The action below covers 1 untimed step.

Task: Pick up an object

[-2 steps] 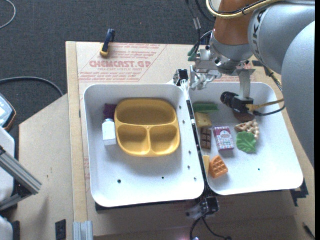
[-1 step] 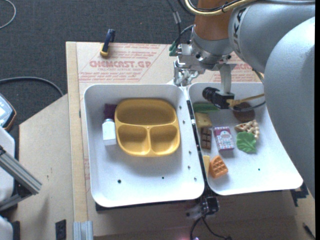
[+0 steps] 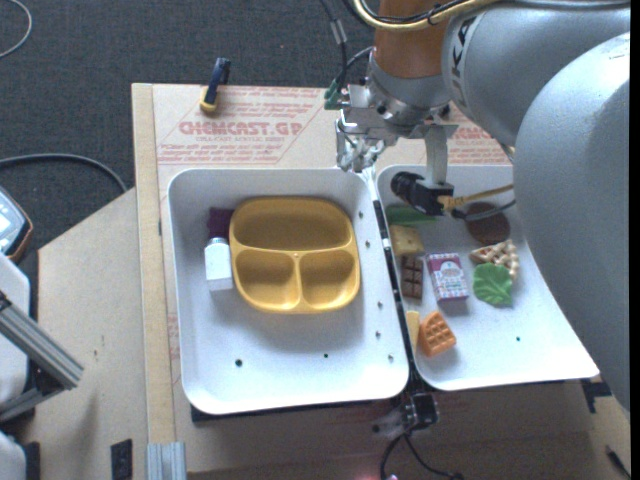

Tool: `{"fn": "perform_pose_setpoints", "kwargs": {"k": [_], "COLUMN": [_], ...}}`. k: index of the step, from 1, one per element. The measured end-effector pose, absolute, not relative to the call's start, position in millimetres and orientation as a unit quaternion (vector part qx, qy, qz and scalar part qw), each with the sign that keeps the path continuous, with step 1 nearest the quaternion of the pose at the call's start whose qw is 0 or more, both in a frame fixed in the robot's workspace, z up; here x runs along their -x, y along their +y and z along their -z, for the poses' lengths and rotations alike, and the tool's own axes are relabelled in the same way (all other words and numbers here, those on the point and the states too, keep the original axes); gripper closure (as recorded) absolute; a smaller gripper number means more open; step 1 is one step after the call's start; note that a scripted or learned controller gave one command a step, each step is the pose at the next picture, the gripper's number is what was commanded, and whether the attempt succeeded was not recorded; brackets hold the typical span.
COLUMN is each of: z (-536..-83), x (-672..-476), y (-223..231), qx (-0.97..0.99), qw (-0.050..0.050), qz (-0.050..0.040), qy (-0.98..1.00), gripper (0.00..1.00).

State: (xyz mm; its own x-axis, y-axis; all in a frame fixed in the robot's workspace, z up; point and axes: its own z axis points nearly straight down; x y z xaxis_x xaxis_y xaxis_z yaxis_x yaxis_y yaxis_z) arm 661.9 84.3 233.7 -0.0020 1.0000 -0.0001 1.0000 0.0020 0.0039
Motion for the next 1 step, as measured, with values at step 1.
{"fn": "perform_pose_setpoints", "kwargs": {"k": [1], "z": [-215.5], "x": [-665.6], "y": [81.5], "qx": [-0.707], "qw": [-0.001], "qz": [0.0015], "qy": [0.707], "gripper": [1.0]}}
